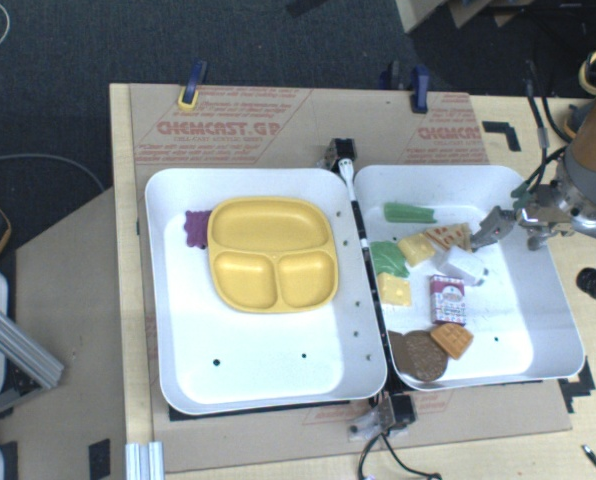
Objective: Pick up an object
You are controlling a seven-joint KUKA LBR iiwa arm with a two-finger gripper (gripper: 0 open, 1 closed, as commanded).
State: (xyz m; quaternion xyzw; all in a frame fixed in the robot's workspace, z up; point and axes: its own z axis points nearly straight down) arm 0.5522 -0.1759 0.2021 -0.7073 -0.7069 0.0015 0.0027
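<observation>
Progress looks early from my seat: nothing is lifted yet. I have the gripper (490,226) low over the right bin (548,298), at about two o'clock in that bin, coming in from three. Whether it is spread or closed I cannot tell at this angle, and I see nothing held in it. The nearest candidates sit just at its eight o'clock: a waffle-patterned cracker (448,236) and a pale white piece (465,266). Further toward six lie a small red packet (448,299), a brown cookie (419,355) and an orange waffle bit (452,340). The left bin (178,298) holds a yellow divided tray (273,252). I judge descent, grasp and lift all remain.
</observation>
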